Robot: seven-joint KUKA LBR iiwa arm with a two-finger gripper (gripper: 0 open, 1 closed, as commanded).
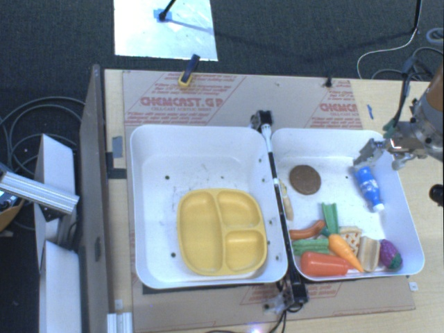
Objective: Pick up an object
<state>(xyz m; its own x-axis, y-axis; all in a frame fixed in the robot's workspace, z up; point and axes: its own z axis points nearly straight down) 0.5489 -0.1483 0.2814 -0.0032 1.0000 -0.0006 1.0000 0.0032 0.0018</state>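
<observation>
Blue bottle (368, 189) is taken as likeliest pick: it lies in the right bin (409, 217), upper right, apart from other items. Going left to right: yellow divided plate (222, 231) is seen in left bin (149, 186); then brown disc (304, 179), w/ toy veg (326, 245) heaped near the front. Hand (378, 151) hangs just above-right of bottle's upper end, not touching. Bottle's long axis runs roughly top-bottom, slightly slanted. Finger state can't be told.
</observation>
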